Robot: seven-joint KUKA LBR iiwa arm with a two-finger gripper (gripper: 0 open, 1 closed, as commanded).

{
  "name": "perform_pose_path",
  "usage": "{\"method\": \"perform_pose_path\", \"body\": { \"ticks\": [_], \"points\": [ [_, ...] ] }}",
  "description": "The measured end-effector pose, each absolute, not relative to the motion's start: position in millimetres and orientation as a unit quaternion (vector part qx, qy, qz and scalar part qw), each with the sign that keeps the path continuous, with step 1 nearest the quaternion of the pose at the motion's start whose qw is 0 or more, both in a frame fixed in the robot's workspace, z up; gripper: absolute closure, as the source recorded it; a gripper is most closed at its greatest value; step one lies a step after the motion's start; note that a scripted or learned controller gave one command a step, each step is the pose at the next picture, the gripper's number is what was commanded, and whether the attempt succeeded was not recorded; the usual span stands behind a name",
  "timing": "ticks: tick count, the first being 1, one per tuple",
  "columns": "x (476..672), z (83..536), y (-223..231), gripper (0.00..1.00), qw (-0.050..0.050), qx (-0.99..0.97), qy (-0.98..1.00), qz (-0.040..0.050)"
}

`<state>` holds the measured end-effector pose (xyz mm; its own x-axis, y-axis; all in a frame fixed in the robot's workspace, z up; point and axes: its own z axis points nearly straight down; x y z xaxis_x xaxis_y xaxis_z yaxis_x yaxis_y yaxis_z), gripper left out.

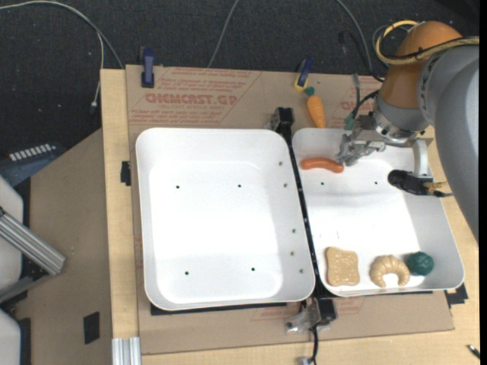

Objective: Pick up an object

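Sausage (321, 165) beside gripper (351, 152), board (190, 97) reading "CHEMCAST GP"

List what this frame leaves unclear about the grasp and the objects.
- Gripper: blurred and small in the camera view, so its state and any contact with the sausage are unreadable.
- Dark green object: too small to identify.
- Arm: cut off by the right edge.

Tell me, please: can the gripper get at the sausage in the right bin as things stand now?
Probably yes. The gripper is low over the right bin, just right of the sausage, with nothing between them. The sausage lies near the bin's far wall, which may crowd the approach.
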<state>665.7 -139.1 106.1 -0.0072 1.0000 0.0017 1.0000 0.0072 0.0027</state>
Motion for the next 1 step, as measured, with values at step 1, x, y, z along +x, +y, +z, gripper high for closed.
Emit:
{"method": "perform_pose_path", "body": {
  "ticks": [1],
  "points": [
    [651.3, 93.5, -123.1, 0.0, 0.003, 0.708, 0.707, 0.0018]
  ]
}}
